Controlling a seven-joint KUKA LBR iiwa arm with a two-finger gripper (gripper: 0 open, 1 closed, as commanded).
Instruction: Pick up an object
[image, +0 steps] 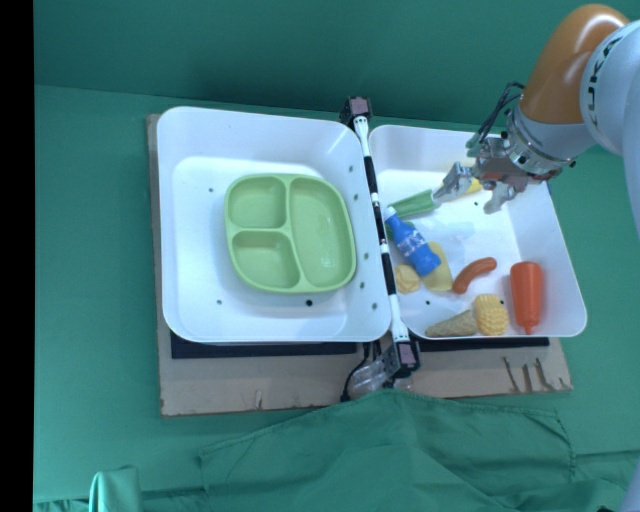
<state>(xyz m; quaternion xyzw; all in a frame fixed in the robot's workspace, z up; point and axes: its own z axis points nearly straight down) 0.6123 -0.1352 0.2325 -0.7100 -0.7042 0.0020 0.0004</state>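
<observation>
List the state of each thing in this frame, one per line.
hand: open, low over the right bin, one finger touching the green vegetable
green vegetable: lying flat, not lifted
blue bottle: lying on its side
sausage: lying flat
orange bottle: lying on its side
corn: lying flat
cone: lying on its side
green plate: right way up in the left bin

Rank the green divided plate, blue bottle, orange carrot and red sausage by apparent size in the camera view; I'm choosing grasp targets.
1. Green divided plate, by far.
2. Blue bottle and orange carrot: look alike, so left unranked.
3. Red sausage, smallest.
</observation>
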